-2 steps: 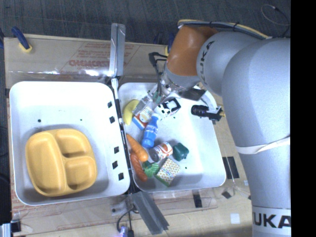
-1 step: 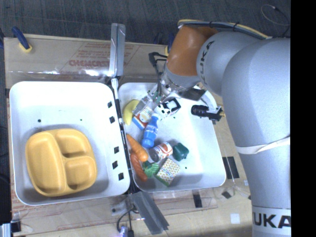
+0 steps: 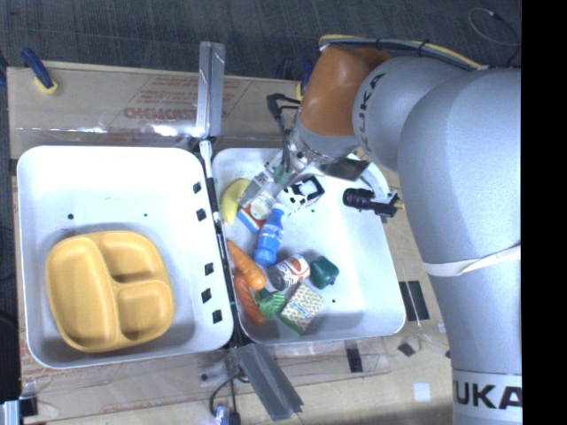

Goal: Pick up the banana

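Banana (image 3: pixel 232 198) lies in right white bin (image 3: pixel 376 282).

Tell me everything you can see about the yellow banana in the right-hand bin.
The yellow banana looks smooth and plastic-like, a short curved toy fruit. It lies flat at the upper left of the right white bin, close beside the bin's left wall. Its right side is partly covered by the gripper and a clear packet there; whether they touch is unclear.
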Tool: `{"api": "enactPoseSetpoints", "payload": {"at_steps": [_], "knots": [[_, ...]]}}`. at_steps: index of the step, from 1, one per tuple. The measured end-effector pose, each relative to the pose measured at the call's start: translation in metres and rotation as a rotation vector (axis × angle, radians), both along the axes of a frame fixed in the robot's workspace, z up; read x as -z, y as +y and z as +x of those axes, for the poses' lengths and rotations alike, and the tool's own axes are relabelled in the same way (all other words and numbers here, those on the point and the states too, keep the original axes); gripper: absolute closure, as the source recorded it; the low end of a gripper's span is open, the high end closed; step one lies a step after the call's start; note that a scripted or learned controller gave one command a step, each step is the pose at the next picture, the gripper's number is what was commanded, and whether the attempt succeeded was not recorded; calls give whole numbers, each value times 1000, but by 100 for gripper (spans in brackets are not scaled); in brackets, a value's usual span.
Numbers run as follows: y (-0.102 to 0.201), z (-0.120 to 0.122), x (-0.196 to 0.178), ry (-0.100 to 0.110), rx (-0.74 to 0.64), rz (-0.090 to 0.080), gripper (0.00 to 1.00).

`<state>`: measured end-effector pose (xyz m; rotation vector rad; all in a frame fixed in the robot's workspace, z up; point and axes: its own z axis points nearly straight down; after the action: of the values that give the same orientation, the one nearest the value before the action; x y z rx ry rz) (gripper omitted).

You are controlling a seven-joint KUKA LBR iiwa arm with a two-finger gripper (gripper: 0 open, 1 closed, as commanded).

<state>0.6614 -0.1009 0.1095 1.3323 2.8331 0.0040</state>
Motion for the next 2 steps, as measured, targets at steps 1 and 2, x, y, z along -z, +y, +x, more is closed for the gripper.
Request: {"api": "enactPoseSetpoints", "payload": {"at_steps": [1,2], "knots": [[1,-8,13,5,14,1,0],[2,-6,1,2,9,2,100]]}}
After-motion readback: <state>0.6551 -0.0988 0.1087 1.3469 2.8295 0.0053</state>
